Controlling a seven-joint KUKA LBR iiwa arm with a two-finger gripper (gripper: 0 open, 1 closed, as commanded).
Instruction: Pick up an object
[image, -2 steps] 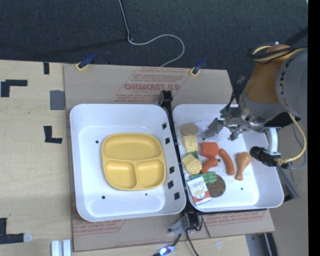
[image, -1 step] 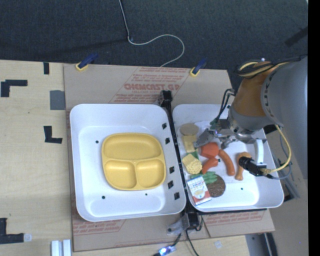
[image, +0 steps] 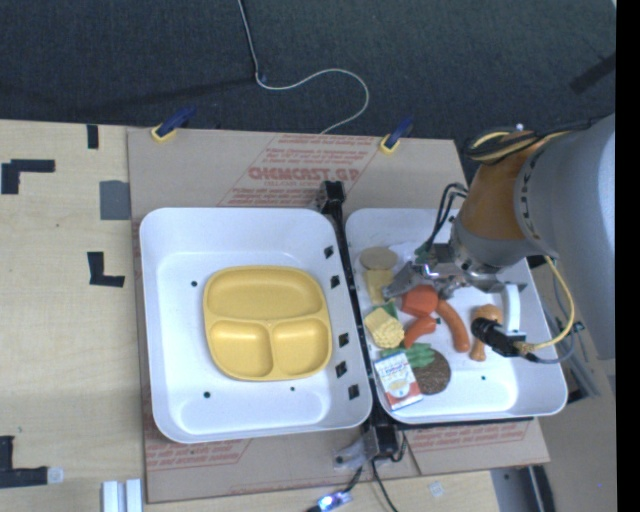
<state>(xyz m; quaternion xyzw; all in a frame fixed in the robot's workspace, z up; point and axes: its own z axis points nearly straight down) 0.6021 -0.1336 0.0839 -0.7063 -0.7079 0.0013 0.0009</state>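
**Over the right bin, the nearest piece is lying just toward the front rim**

Above the right bin (image: 530, 398) we are seeing the end effector (image: 425, 278) hanging low over a cluster of toy food, with the arm reaching in from the right. We cannot tell whether it is spread or pressed together, because the wrist is covering much of it from this slant. Nothing is showing as gripped.

We are taking the red toy piece (image: 421, 300) as the likeliest target. It is lying just beside the end effector, on the side toward the bin's front rim, so close that we cannot say whether the two are touching. An orange toy sausage (image: 456, 327) is lying against its right side, with its long axis running diagonally from upper left to lower right. A yellow toy wedge (image: 383, 328) is sitting just to its left.

We are judging that the coming move is turning on a short shift toward the front rim and then a descent, since the red piece is sitting off-centre from the tool, not squarely beneath it. The crowding is the risk: the sausage and the wedge are sitting near enough to be nudged or caught along with it.

The left bin (image: 165, 250) is holding a yellow divided plate (image: 268, 322), well apart from the arm.
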